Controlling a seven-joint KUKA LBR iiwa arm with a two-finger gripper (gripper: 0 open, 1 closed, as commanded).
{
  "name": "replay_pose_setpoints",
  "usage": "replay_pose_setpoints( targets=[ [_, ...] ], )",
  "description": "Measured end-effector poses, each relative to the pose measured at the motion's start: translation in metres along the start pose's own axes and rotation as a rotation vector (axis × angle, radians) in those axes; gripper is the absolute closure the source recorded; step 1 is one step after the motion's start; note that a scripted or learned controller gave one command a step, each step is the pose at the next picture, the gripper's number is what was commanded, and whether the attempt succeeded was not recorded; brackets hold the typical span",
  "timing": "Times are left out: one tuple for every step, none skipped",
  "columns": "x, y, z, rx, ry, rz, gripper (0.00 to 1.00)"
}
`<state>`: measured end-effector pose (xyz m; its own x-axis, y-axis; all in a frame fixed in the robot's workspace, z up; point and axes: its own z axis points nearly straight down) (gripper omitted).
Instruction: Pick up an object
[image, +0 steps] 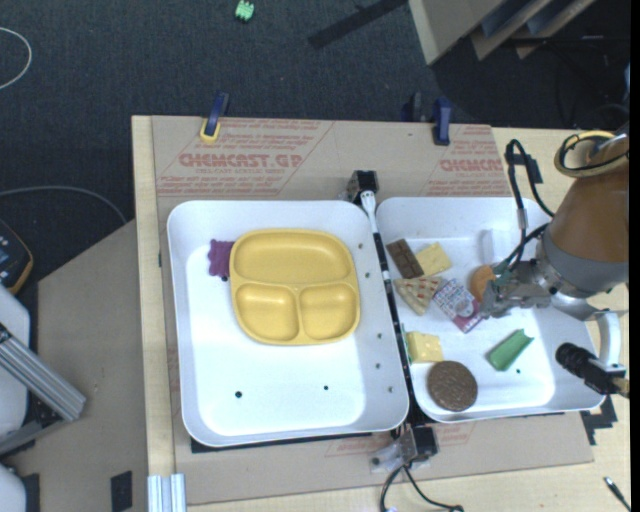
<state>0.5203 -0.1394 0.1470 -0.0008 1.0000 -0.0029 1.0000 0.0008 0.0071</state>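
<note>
**Arm low over the right bin**

Over on the right-hand side, the grey arm with its orange band reaches down into the right bin, and the end effector sits low among the small items there. From where I stand its tip is a dark tangle and I cannot tell how it is set or whether it has hold of anything.

Just beside it lies a crumpled pink-and-white wrapper, and an orange piece shows right against the tool. A green block lies tilted a little below, apart from the rest. Toward the divider between the bins I see a dark brown bar, a pale yellow wedge touching it, and a tan waffle-patterned triangle under those. Lower down sit a small yellow cube and a round brown cookie.

The left bin carries a yellow divided plate with a purple piece peeking out at its left edge. Both bins rest on a cardboard-covered worktop.
</note>
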Motion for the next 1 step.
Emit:
replay_pose_setpoints(
  targets=[
    [-0.0031, -0.0078, -0.0510, 0.000, 0.000, 0.000, 1.00]
  ],
)
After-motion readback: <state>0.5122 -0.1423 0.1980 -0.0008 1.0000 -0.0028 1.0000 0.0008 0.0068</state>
